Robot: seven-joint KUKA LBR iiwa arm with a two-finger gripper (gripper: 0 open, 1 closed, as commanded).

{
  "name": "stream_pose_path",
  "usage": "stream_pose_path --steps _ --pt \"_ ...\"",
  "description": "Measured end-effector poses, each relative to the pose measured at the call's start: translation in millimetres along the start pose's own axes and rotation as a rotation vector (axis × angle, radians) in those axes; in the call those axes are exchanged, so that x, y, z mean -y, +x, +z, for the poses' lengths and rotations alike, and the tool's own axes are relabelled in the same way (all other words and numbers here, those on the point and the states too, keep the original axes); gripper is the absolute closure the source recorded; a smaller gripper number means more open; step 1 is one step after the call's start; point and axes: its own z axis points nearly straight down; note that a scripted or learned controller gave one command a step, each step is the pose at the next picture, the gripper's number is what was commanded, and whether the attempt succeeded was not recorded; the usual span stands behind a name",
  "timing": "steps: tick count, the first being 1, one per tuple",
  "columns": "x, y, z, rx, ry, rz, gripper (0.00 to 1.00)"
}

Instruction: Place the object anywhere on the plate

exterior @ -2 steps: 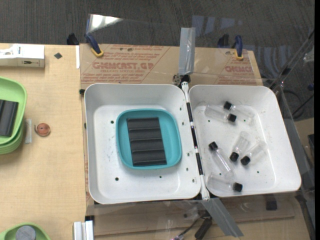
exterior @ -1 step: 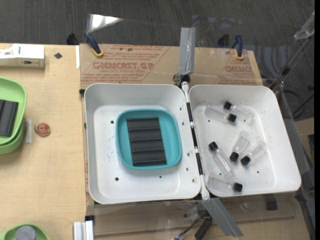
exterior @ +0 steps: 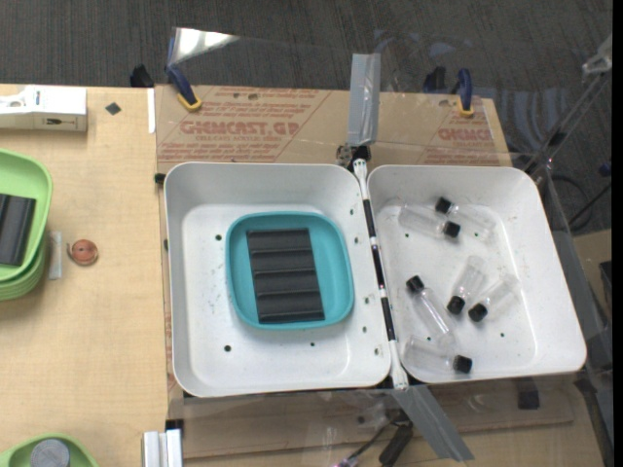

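Note:
A teal square plate (exterior: 289, 269) lies in the left white bin (exterior: 195, 290), with a black ribbed insert (exterior: 284, 274) across its middle. In the right white bin (exterior: 545, 261) lie several clear plastic vials with black caps: one pair near the back (exterior: 435, 222), a cluster at the middle (exterior: 472, 285), one long vial (exterior: 428, 305), and one by the front wall (exterior: 438, 356).
A brown cardboard sheet (exterior: 253, 125) held by clamps lies behind the bins. A green dish (exterior: 21, 227) holding a dark object sits at the left edge of the wooden bench, with a small round copper-coloured piece (exterior: 84, 252) beside it. A white box (exterior: 44, 108) rests at the back left.

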Motion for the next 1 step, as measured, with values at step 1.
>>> stream_pose_path --steps 1 --pt "0.0 0.0 0.2 0.000 0.001 0.001 0.00"
